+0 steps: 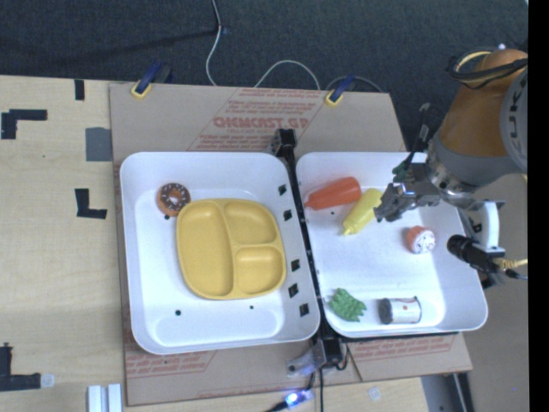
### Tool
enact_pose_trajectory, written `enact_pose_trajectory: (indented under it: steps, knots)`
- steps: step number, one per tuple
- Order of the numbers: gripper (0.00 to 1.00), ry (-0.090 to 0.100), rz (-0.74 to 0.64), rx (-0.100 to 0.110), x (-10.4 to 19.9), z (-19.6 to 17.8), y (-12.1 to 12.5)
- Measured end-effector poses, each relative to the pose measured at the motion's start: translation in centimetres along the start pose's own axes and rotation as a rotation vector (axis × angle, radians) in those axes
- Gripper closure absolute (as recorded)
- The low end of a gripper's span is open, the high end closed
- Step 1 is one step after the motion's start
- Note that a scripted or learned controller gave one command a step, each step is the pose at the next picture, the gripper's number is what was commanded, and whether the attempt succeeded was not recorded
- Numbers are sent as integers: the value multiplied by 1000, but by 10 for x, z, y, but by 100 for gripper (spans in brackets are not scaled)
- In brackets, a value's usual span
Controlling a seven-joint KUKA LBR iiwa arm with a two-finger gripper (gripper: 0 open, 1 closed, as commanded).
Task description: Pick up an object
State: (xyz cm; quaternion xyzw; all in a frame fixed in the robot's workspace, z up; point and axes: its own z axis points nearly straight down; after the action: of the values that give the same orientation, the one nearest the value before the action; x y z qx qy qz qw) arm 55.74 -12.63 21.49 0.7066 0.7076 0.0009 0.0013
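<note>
White plastic made up both shallow bins on the cardboard-covered bench (pixel 171 110). My gripper (pixel 392 204) hung over the right bin (pixel 446 290), toward its far right part, with my grey arm (pixel 480 136) and its orange band coming in from the right. My dark fingertips sat just beside the right end of the yellow bottle-shaped toy (pixel 360 212), which lay tilted on the bin floor. From this slanted look down I could not tell whether my jaws were apart or together, and nothing showed clearly between them.

Just left and a little farther off from the yellow toy lay an orange carrot-like piece (pixel 333 193), its near end close to the yellow one. A small round white and red object (pixel 420 240) rested to the right, nearer the bin's right wall and apart from my fingertips. Along the near side of that bin sat a green leafy toy (pixel 346 305), and just right of it a small can (pixel 401 311) lying on its side.

The left bin (pixel 146 230) held a yellow divided plate (pixel 230 248) at its middle, with three compartments. A chocolate doughnut (pixel 173 197) lay just beside the plate's far left corner. Black clips (pixel 296 256) ran along the seam between the two bins, and a white cable (pixel 283 67) looped over the far edge of the cardboard.
</note>
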Motion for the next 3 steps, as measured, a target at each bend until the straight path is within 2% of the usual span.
enact_pose_trajectory:
  steps: [1, 3]
  knots:
    - [100, 0, 0, 1, 0, -52, 1]
    - [100, 1, -3, 4, 108, -45, 14]
